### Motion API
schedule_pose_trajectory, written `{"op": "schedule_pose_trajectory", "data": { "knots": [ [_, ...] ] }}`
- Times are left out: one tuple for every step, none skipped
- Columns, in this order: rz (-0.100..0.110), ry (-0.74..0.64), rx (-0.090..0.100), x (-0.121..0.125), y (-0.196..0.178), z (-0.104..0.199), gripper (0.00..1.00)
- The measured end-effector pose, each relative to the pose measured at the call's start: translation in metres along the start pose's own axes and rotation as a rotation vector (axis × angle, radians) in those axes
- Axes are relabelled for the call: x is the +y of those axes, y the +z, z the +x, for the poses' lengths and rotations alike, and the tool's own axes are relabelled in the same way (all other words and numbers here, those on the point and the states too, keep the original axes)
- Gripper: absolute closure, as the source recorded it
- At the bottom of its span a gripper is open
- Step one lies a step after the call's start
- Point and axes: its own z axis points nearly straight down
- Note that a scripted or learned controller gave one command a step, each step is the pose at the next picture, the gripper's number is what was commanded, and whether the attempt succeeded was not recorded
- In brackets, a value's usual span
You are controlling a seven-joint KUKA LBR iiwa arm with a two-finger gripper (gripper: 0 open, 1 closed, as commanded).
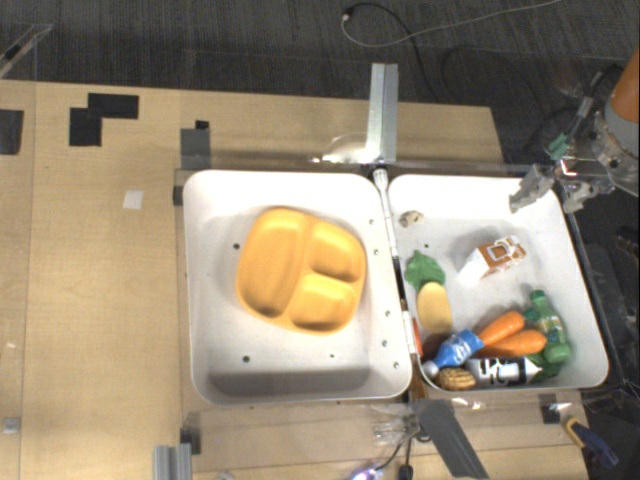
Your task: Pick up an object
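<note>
My gripper (552,190) hangs over the far right corner of the right bin (470,193), open, with nothing between its fingers. Below it in that bin lie a small white and brown box (497,255), a green leafy toy (424,269), a pale yellow piece (434,307), two orange carrots (510,334), a blue wrapper (458,348), a black can (497,371), a green bottle (551,334) and a brown cookie (456,378). A tiny pale object (410,218) lies near the far left corner. The gripper touches none of them.
The left bin (210,268) holds a yellow divided plate (298,268). A metal post (383,108) rises behind the seam between the bins. Most items crowd the right bin's near edge; its far half is mostly bare white floor.
</note>
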Motion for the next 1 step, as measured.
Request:
{"op": "schedule_pose_trajectory", "data": {
  "knots": [
    [-0.026, 0.064, -0.005, -0.0256, 0.1490, 0.0445, 0.00]
  ]
}}
